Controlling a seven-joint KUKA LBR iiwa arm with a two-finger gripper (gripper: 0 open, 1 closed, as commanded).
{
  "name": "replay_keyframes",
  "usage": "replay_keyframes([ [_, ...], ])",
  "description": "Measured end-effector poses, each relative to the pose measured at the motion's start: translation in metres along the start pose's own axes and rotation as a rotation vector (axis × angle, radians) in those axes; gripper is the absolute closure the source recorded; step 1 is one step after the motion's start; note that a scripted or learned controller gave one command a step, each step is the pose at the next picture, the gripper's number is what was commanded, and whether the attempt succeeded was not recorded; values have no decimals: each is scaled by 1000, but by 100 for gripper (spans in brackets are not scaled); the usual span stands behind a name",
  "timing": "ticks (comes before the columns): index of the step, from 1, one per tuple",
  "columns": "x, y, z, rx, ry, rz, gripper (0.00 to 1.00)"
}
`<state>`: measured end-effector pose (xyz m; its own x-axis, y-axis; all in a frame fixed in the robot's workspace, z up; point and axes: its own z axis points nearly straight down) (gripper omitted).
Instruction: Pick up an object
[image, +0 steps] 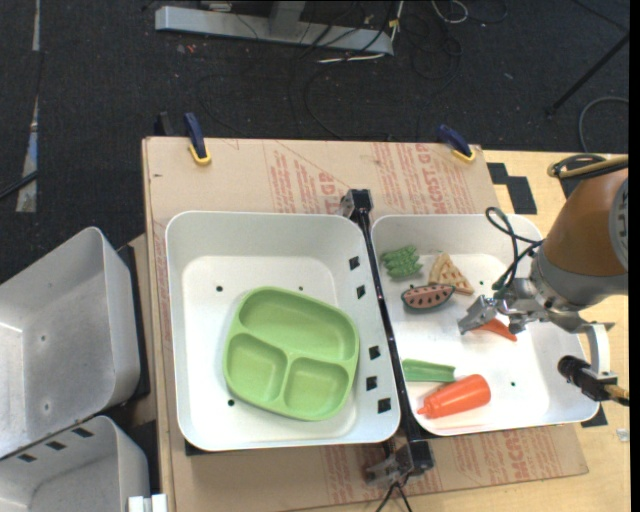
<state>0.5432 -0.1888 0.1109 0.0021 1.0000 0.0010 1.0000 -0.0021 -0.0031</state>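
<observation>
The gripper was seen low in the right bin, near its right wall. A small orange piece lay at its fingertips, though a grasp could not be confirmed, nor whether the claw was released or clenched. The likeliest target was judged to be this piece, directly beneath; its long axis ran toward the bin's near right corner.

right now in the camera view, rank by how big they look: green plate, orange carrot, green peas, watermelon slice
Largest to smallest:
1. green plate, by far
2. orange carrot
3. watermelon slice
4. green peas
The last two look close in size, so that order is unsure.
</observation>
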Motion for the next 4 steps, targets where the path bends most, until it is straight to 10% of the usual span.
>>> replay_keyframes([
  [1, -3, 3, 14, -14, -9, 0, 0],
  [2, -4, 4, 2, -19, -13, 1, 100],
  [4, -9, 5, -94, -9, -4, -5, 100],
])
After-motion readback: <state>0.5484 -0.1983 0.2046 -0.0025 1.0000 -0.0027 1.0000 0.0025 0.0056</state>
